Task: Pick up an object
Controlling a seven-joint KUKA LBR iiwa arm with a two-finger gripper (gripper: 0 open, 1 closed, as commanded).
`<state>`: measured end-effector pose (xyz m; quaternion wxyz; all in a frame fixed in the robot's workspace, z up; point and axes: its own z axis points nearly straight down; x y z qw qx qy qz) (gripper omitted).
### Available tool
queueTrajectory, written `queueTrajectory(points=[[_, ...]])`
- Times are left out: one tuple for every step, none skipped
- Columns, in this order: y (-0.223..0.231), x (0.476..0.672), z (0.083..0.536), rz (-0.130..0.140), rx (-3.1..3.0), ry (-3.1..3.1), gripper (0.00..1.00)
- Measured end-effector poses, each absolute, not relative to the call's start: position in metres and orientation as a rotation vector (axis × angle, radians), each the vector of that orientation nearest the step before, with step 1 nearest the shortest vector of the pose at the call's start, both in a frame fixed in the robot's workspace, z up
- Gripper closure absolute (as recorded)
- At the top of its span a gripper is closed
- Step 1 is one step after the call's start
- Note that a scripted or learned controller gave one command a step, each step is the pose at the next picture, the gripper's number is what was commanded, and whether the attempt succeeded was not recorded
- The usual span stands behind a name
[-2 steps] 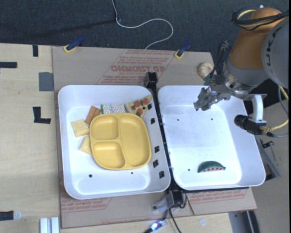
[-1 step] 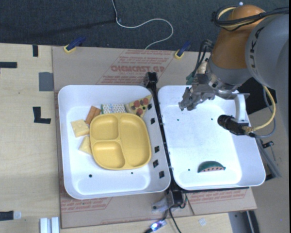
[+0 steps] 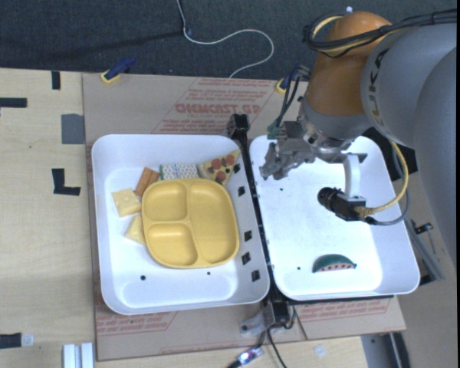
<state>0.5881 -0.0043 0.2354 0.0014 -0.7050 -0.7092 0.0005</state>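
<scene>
- Brown cardboard (image 3: 215, 106) covers the bench under two shallow white bins, with dark carpet and a thin white cable beyond.
- Over the upper left corner of the right bin (image 3: 383, 282), close to the divider between the bins, hangs the gripper (image 3: 276, 163); nothing shows between its fingers, and from this slant it cannot be told whether they are apart or together.
- Nearest in that same bin is a watermelon-slice toy (image 3: 334, 264), lying flat near the front wall and well apart from the gripper.
- Further out, the left bin (image 3: 107, 282) holds a yellow divided plate (image 3: 190, 222) resting over several flat food toys (image 3: 127, 202) along its back and left sides.
- Risk: a straight descent from here would likely meet bare floor or the bin wall, since no object lies under the gripper.
- Risk: the slice is thin and flat, so the gripper may well skid over it or push it against the wall.
- Risk: the plate is broad; a grasp on its rim could tip it.
</scene>
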Motion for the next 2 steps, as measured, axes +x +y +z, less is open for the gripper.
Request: queueTrajectory(points=[[0.016, 0.579, 0.227, 0.004, -2.217, -2.223, 1.0], [0.014, 0.588, 0.213, 0.005, -2.22, -2.222, 1.0]])
